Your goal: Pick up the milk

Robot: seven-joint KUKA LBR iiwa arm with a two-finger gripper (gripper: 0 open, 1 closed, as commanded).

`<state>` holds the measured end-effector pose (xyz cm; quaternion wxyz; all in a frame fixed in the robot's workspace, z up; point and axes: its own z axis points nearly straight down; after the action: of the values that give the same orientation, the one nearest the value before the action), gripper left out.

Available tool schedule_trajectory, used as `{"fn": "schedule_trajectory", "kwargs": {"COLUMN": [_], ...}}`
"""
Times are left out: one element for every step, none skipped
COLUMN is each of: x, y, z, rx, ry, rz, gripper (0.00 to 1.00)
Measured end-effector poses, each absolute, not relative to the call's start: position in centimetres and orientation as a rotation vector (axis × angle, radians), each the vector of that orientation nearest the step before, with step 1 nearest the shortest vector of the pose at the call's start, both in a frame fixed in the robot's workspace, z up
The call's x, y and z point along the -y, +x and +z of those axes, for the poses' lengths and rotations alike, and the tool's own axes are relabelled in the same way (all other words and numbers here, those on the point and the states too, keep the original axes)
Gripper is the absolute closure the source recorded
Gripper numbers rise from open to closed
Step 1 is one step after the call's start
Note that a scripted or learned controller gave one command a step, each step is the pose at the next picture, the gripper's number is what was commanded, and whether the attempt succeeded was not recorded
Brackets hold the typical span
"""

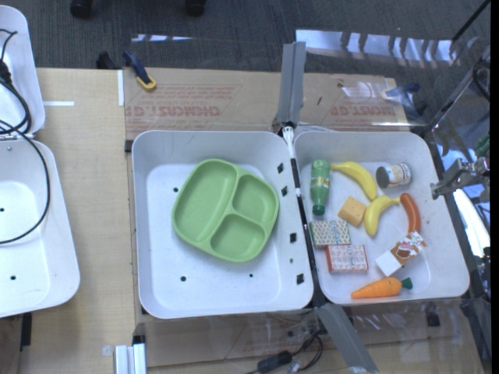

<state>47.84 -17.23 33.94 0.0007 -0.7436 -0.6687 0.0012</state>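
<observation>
The milk [401,255] is a small white carton with a red and brown print. It lies tilted in the right bin [441,283], near the front right corner. An orange sausage [411,213] sits just behind it and a carrot [380,288] lies just in front. A red patterned box [347,259] is to its left.
The right bin also holds a green bottle [320,185], two bananas [355,176], a cheese wedge [352,210], a can [394,175] and a patterned box [330,232]. The left bin [156,287] holds a green divided plate [225,209]. Thin metal parts [460,179] stick in over the right rim.
</observation>
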Motion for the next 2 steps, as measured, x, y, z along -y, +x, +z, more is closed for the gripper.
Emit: {"fn": "schedule_trajectory", "kwargs": {"x": [19.4, 18.5], "y": [47.7, 47.7], "z": [22.5, 9.5], "rx": [1.982, 1.943], "ry": [-2.435, -2.467], "rz": [0.004, 0.002], "gripper": [0.0, 0.0]}}
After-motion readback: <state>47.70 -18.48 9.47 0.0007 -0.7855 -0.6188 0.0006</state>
